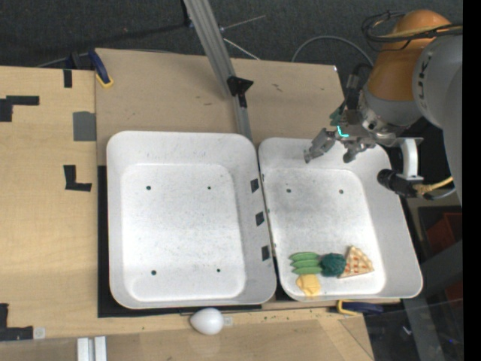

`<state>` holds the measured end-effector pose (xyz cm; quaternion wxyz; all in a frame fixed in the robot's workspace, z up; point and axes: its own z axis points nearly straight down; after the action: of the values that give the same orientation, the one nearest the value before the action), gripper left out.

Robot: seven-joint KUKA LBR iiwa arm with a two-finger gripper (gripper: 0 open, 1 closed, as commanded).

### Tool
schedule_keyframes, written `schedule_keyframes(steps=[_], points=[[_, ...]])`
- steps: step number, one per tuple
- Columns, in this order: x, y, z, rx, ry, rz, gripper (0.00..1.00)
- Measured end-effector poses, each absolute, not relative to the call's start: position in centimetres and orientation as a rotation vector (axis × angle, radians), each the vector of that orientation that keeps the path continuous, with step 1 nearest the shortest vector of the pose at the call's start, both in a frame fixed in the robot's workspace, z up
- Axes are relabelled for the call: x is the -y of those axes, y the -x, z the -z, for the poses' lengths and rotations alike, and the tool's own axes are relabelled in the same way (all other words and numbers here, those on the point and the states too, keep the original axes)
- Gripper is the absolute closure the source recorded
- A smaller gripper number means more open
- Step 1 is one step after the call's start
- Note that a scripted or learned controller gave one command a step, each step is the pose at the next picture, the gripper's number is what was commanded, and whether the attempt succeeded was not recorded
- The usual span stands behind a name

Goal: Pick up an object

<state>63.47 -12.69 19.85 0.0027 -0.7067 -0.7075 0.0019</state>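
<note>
The right bin [391,232] holds a small cluster of toy food at its near edge: a green pea pod [304,260], a dark green broccoli piece [331,263], a pizza slice [358,262] and a yellow piece [308,283]. My gripper [333,149] hovers over the far rim of the right bin, well away from the cluster. Its two fingers are spread apart with nothing between them.
The left bin [120,201] sits beside the right one, joined by black clips. A white egg-shaped object [207,321] lies on the bench in front of the left bin. A metal pole [214,47] slants up behind the bins.
</note>
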Motion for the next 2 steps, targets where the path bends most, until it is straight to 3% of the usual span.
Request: schedule_keyframes(steps=[1,2], points=[[12.7,-63.6,-20.1,2.223,2.218,-0.002,0.0],[12.8,-63.4,-13.6,2.219,2.216,-0.009,0.0]])
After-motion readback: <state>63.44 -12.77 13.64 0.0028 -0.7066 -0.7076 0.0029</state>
